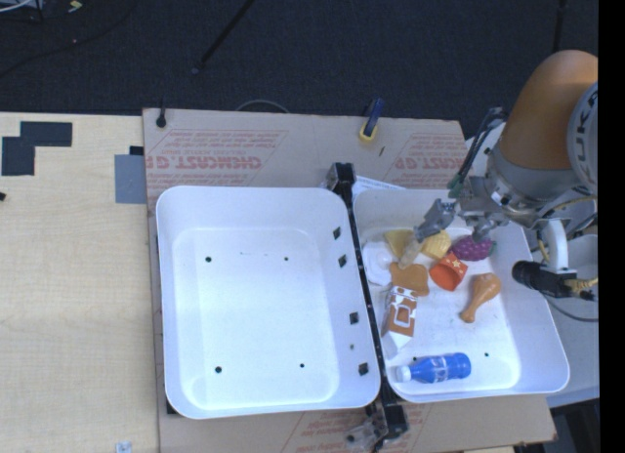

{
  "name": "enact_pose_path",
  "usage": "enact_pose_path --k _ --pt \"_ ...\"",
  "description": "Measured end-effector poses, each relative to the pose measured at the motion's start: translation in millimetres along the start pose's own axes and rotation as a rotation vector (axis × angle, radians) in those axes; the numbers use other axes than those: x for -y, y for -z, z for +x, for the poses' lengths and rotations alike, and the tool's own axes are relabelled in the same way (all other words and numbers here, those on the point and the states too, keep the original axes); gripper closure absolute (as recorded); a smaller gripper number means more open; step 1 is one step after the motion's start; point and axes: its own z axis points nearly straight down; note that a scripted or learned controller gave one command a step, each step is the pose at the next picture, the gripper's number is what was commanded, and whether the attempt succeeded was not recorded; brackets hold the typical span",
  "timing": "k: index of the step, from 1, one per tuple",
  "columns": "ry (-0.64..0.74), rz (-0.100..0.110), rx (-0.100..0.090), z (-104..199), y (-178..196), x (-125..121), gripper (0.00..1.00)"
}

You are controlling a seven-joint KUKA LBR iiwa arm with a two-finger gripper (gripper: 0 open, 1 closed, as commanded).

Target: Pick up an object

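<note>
In the camera view, your gripper [430,229] hangs low over the right bin [535,363], its grey fingers reaching down and to the left toward the cluster of toy food at the bin's upper middle. I cannot tell whether the fingers are spread or closed; they blur into one pale shape, and nothing shows clearly between them, so treat the gripper as holding nothing. Just beside the tip, to its right, lies the yellow piece [437,244], and just left of the tip is a paler yellow wedge [397,241]. Below the tip sits the tan toast-like piece [410,277], with the orange-red cup [449,272] to the lower right and the purple grapes [474,246] further right, under the wrist. The drumstick [479,295] lies well off to the lower right, the small carton [401,310] lies below, and the blue bottle [439,368] lies far below, near the bin's front wall. To do this step well, pick one target, most likely the yellow piece nearest the tip, and centre the fingers over it before you descend; the pieces touch or nearly touch, so a skewed approach may just push them apart. Come straight down and close only once the piece sits between the fingers. The arm itself enters from the right, its orange band [547,114] high above the wrist, the forearm tilted so the tool slants down and leftward.
</note>
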Motion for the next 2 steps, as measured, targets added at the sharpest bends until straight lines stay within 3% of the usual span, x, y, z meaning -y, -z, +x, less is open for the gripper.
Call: enact_pose_path --k 1,2 --pt "0.0 -0.001 0.002 -28.9 -122.6 -37.1 0.0" --pt "0.003 -0.002 -0.006 -70.6 -116.5 -45.1 0.0"
